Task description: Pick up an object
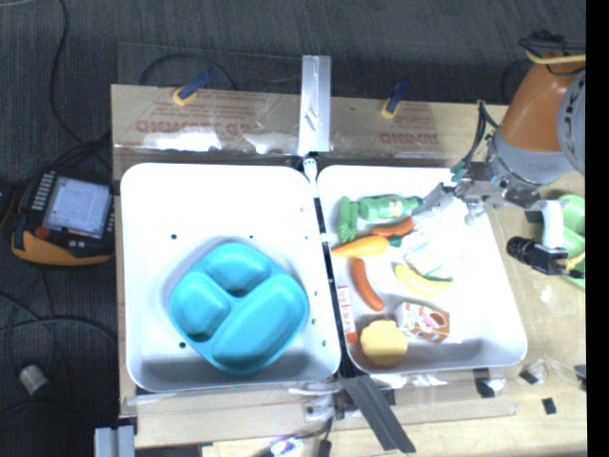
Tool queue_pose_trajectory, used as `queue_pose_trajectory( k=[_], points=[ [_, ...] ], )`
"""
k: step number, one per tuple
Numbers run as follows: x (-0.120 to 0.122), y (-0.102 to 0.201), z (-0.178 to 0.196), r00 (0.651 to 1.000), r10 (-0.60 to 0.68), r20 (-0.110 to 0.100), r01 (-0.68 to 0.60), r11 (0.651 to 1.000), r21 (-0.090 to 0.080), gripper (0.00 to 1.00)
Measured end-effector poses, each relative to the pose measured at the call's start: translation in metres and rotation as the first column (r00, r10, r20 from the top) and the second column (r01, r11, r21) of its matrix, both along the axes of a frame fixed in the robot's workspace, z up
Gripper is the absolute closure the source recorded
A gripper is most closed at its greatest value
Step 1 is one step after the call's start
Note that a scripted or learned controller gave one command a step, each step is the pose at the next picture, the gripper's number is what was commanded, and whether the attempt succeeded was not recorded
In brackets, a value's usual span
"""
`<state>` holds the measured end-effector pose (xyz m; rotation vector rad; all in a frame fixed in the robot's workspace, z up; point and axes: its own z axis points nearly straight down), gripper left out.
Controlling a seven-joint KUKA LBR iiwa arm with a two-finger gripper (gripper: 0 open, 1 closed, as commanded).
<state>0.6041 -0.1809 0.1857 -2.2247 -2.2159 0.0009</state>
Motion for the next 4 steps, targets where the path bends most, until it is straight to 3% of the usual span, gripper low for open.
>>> queue_pose_trajectory(
  k=[1,2,3,4],
  points=[
    [0.004,0.027,0.090,0.989,-0.147,0.002,0.147,0.989,-0.004,0.00],
    [-0.030,0.018,-0.085,0.998,-0.056,0.001,0.056,0.998,-0.002,0.00],
    [-0.030,0.018,-0.077,0.998,-0.062,-0.001,0.062,0.998,-0.001,1.00],
    [-0.030,0.018,-0.077,0.998,-0.062,0.000,0.062,0.998,-0.001,0.00]
  ],
)
